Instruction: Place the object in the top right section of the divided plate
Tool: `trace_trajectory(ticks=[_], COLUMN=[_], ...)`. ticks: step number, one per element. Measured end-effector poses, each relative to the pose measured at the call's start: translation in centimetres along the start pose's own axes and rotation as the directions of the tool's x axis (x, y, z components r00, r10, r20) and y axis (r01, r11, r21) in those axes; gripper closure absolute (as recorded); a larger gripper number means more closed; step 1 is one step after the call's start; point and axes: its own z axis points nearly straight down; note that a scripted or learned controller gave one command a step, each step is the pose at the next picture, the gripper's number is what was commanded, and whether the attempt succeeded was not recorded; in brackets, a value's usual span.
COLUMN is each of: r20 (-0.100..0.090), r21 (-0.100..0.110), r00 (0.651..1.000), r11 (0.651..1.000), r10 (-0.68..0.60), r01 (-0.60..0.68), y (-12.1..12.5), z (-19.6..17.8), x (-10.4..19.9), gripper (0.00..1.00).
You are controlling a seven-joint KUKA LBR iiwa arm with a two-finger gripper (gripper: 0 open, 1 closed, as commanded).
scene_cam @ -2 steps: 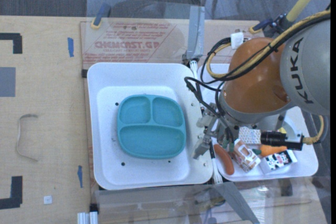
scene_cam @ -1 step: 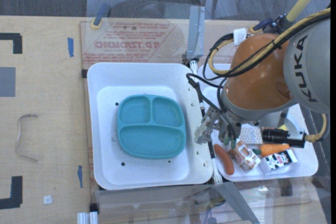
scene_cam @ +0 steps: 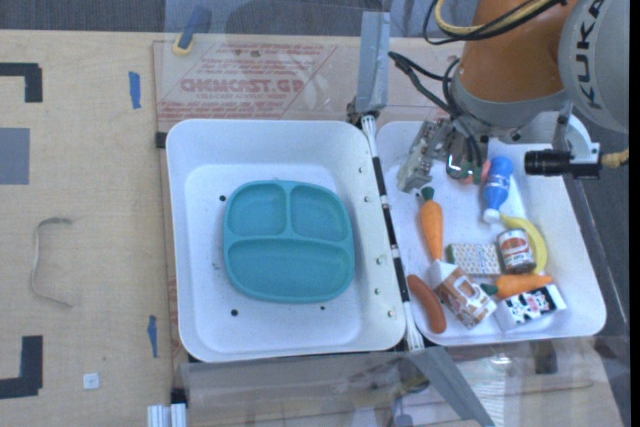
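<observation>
The tool (scene_cam: 418,165) (fingers' state unclear) hovers above the carrot (scene_cam: 431,227) in the right bin (scene_cam: 585,245).

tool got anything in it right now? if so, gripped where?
Cannot tell. The tool hangs over the right bin, just above the carrot; nothing is visibly between its fingertips, and the divided plate is bare.

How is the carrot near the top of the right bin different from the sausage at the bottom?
The carrot is orange with a green top; the sausage is reddish brown throughout. The carrot lies nearer the hand; the sausage lies at the bin's near edge. Both are long and lie flat.
</observation>
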Motion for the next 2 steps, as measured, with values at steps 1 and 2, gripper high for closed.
trace_trajectory(ticks=[1, 2], r20=[0.002, -0.003], r21=[0.000, 0.003], r00=[0.981, 0.949], r11=[0.981, 0.949], r10=[0.195, 0.314], r01=[-0.195, -0.314], y=[0.6, -10.1], z=[-11.2, -5.4], x=[-5.8, 0.8], gripper=[1.00, 1.00])
